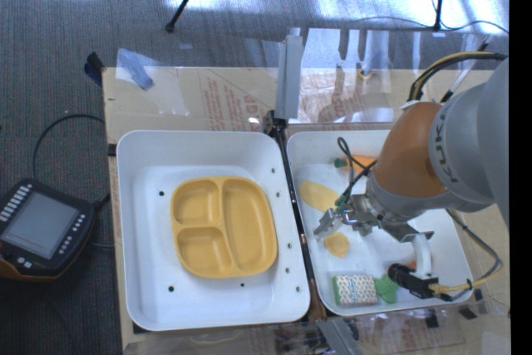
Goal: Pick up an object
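My gripper (327, 224) hangs low over the right bin (461, 241), near its left-middle part, with its fingers spread apart and nothing between them. Just below it lies a small yellow round piece (337, 244). A larger pale yellow flat piece (317, 194) lies up and to the left of it. A white and green sponge-like block (356, 288) lies near the bin's front wall, with a green thing (386, 288) beside it. An orange and green carrot-like thing (353, 163) shows at the back, partly hidden by the arm.
The left bin (150, 170) holds a yellow divided plate (223, 226) in its middle. A teach pendant (37, 229) lies on the floor to the left. Tripod legs stand beyond the bench.
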Motion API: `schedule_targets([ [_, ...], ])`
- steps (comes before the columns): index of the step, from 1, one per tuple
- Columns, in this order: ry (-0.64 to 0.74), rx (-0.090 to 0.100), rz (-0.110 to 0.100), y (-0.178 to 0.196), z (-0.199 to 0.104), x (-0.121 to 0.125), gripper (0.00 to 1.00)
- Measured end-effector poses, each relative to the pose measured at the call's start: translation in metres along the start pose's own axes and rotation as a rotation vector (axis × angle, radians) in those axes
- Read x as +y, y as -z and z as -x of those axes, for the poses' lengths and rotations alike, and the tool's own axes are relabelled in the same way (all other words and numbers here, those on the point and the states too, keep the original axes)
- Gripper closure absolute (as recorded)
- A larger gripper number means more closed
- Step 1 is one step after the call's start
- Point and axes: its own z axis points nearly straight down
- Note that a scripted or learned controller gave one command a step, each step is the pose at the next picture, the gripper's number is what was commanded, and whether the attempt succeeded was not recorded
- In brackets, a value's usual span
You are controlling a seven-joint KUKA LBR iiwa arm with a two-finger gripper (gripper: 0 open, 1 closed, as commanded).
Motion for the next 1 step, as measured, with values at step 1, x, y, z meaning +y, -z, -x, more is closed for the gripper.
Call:
schedule_targets([
  [1,0.265,-0.004,0.007,0.1024,0.0019,0.0199,0.00],
])
